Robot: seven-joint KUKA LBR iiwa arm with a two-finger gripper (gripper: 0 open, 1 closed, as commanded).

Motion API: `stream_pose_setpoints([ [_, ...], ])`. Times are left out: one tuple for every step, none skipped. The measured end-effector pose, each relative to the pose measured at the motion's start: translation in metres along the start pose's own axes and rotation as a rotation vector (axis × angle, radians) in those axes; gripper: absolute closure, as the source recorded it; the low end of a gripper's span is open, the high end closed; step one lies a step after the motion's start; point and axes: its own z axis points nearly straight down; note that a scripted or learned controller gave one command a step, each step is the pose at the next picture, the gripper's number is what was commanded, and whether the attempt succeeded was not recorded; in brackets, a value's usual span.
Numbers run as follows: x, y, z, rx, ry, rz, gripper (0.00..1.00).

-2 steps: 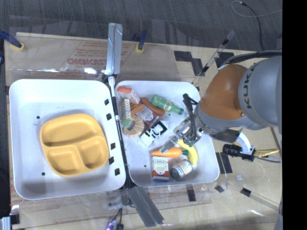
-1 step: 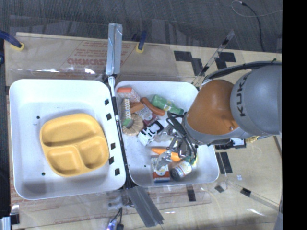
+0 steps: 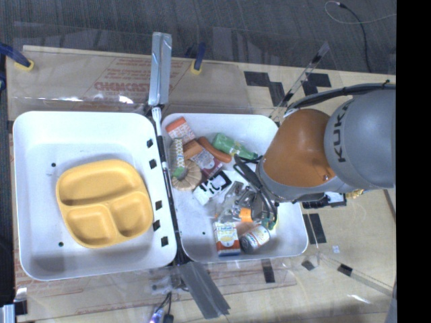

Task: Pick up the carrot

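1. Orange marks the carrot [image 3: 210, 152], lying in the right bin [image 3: 289, 244] among a heap of small packaged things, apart from the jaws [image 3: 250, 206] and up and to their left in the camera view.
2. I judge the task barely begun: the carrot rests on the clutter, nothing lifts it, and the approach, grasp and lift are all left to do.
3. How the jaws stand I cannot tell; the orange wrist band [image 3: 296, 155] and cabling cover them, and they sit low over the bin's middle, close above a small tin [image 3: 254, 238] and a carton [image 3: 227, 237].
4. A small orange scrap [image 3: 246, 214] lies right beside the jaws; whether it is held is unclear.
5. The carrot's long axis runs on a slant, from upper left to lower right, one end toward the bin's far left corner, the other toward a green packet [image 3: 229, 144].
6. Left of everything, the other bin [image 3: 34, 153] holds a yellow divided tray [image 3: 104, 200], well apart from the jaws.
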Motion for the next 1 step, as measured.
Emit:
stream_pose_setpoints([
  [-0.0001,-0.0001,-0.0002,0.0,0.0,0.0,0.0],
])
